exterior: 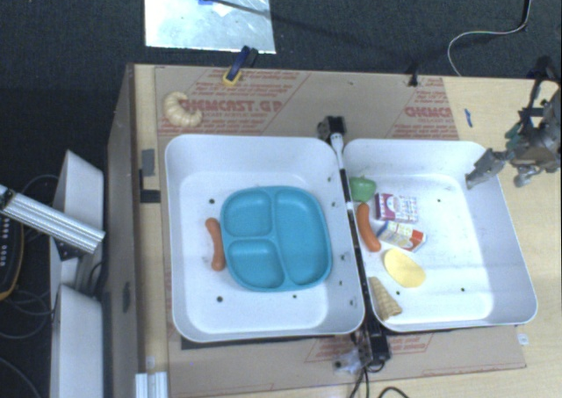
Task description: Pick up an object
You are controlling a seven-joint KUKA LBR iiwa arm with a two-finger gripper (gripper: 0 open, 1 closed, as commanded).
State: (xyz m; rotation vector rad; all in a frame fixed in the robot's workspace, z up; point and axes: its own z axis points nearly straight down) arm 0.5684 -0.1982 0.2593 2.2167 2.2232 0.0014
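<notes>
Camera view: tool at right bin's far-right rim.

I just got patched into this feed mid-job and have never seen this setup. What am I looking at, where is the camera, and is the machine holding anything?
One camera is fixed above a bench, looking down at a slant. Two shallow white bins sit side by side. The left bin holds a blue divided tray with an orange sausage-shaped toy beside it. The right bin holds small play foods along its left side: a green piece, a carrot-like stick, a small printed carton, a yellow oval and a cone. The robot arm reaches in from the right edge; its end effector sits above the right bin's far corner. I see nothing held in it.
</notes>
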